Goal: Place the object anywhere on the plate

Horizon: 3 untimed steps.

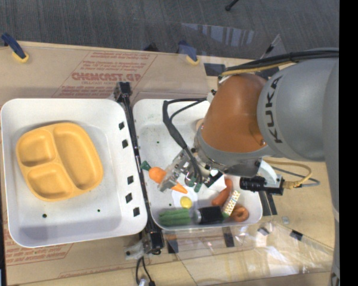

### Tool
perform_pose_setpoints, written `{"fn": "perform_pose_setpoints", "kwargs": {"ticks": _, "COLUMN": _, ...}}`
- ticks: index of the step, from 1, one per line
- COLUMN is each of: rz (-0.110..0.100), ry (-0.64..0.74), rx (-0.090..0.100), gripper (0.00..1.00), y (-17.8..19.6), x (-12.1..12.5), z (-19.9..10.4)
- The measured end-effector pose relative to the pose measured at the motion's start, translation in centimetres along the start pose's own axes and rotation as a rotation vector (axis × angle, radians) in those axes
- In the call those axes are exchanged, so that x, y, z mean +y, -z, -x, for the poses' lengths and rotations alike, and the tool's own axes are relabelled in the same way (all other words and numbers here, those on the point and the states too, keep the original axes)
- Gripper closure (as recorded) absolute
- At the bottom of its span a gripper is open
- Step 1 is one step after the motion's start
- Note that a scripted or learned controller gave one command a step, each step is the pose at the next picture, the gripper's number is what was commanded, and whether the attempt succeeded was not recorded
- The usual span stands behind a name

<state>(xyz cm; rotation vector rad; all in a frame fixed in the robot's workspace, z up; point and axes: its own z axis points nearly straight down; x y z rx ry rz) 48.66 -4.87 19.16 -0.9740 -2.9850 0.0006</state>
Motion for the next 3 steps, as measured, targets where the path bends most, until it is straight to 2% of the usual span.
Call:
{"fn": "perform_pose_setpoints", "kwargs": {"ticks": 1, "rz": 0.006, "ry": -0.046, "rx": -0.003, "gripper": 1.00, "y": 4.5, "x": 7.2, "z": -3.4}}
{"fn": "perform_pose_setpoints", "kwargs": {"ticks": 2, "rz": 0.002, "ry": -0.075, "rx": 0.003, "gripper": 1.00, "y": 2.6, "x": 19.9, "z": -7.5}}
{"fn": "perform_pose_setpoints", "kwargs": {"ticks": 3, "rz": -0.001, "ry": -0.087, "rx": -0.001, "gripper": 0.00, "y": 2.7, "x": 19.4, "z": -7.0}}
